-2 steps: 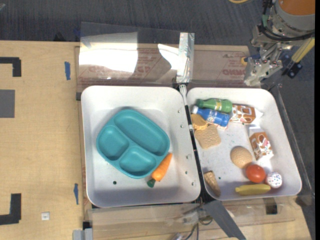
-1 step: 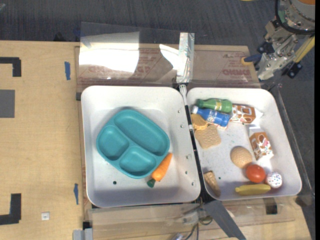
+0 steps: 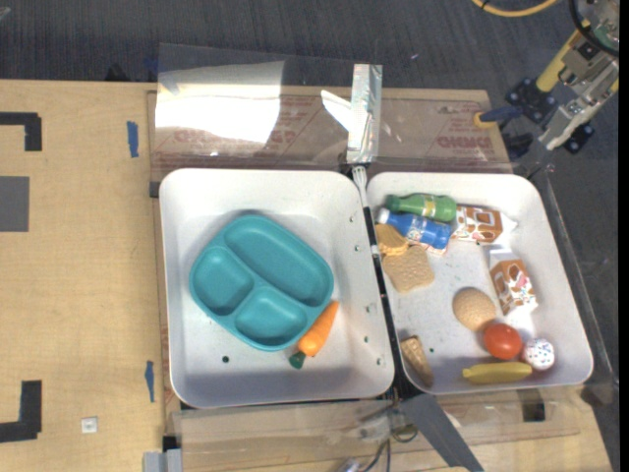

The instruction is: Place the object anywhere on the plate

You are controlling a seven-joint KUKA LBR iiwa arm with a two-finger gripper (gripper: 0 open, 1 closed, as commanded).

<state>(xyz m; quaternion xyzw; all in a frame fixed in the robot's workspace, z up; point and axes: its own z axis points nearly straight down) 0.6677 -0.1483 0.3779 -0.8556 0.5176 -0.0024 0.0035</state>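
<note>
A teal plate (image 3: 260,278) with three compartments lies in the left bin (image 3: 187,214). An orange carrot (image 3: 316,332) with a green stem rests on the bin floor against the plate's lower right rim. The right bin (image 3: 550,264) holds several toy foods: a green bottle (image 3: 423,206), a blue bottle (image 3: 418,231), a cracker (image 3: 408,268), a bread roll (image 3: 474,308), a red tomato (image 3: 502,340) and a yellow banana (image 3: 496,371). My gripper (image 3: 578,101) hangs at the top right, outside and beyond the right bin's far corner, with nothing seen in it.
Two patterned packets (image 3: 479,224) (image 3: 513,285), a white dotted ball (image 3: 539,354) and a brown piece (image 3: 417,359) also lie in the right bin. A blue clamp (image 3: 521,96) sits near the gripper. A clear plastic sheet (image 3: 256,116) is taped behind the bins.
</note>
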